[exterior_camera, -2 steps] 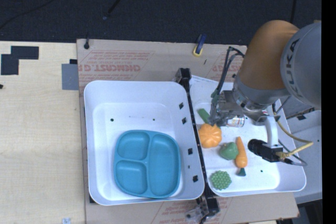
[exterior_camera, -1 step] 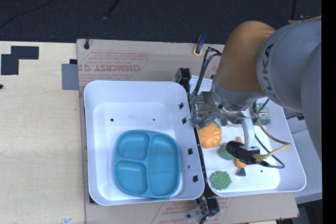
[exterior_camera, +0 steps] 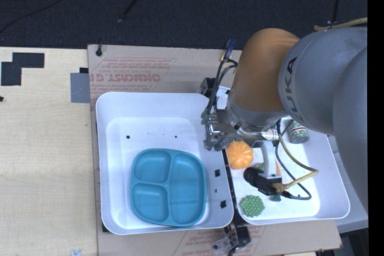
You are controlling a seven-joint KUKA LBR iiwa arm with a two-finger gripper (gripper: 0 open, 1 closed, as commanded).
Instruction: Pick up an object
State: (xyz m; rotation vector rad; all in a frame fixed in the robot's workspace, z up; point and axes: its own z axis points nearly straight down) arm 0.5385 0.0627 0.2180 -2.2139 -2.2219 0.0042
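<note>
Gripper (exterior_camera: 211,136): under the grey arm (exterior_camera: 324,87), over the wall between the bins (parted or closed: unreadable) | orange rounded object (exterior_camera: 240,154): right bin (exterior_camera: 327,192), just beside gripper | green bumpy ball (exterior_camera: 252,205): right bin, front | small can (exterior_camera: 298,133): right bin | blue divided plate (exterior_camera: 168,187): left bin (exterior_camera: 114,129)

Grey arm (exterior_camera: 330,81), orange band (exterior_camera: 262,69), dark KUKA lettering (exterior_camera: 290,86), silvery tool (exterior_camera: 211,138).

Bright, even overhead light washes the left white bin (exterior_camera: 111,129); soft shadow lies right of it under the arm (exterior_camera: 324,81), darkness beyond it; fine detail slightly blurred.
</note>
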